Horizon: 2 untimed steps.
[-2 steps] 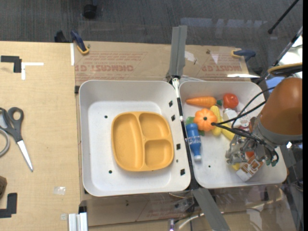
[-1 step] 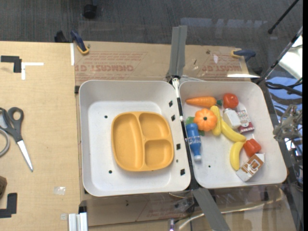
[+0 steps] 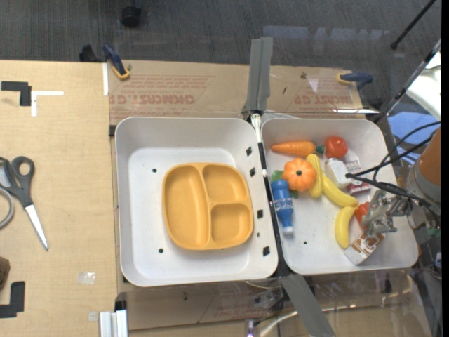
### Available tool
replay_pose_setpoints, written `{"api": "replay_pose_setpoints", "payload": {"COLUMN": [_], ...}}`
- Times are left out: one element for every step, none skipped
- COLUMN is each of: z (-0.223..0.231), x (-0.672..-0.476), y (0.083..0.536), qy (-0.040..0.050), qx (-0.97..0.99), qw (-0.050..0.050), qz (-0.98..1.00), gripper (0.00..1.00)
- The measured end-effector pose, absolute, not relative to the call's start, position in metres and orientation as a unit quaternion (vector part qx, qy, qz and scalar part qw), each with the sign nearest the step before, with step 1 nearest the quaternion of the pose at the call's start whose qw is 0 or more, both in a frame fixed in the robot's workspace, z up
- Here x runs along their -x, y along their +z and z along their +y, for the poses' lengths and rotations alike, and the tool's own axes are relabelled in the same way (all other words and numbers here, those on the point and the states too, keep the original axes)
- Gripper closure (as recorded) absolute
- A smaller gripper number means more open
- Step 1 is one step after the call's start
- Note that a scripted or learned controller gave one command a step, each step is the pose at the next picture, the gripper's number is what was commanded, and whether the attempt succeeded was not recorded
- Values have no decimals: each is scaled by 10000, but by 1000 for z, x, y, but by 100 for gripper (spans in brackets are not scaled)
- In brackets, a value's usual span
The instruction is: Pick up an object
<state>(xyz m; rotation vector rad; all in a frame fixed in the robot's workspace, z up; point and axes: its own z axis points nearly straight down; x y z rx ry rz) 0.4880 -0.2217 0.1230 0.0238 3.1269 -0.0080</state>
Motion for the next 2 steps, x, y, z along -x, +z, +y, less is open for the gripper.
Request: {"api": "replay_pose_setpoints", "payload": {"z": [-221, -163], "x": [-487, -570], "y": [122, 115], "qy": [-21, -14], "qx": [-73, -314], "qw": [62, 109], "qz": [10000, 9994], "gripper": [0, 0]}}
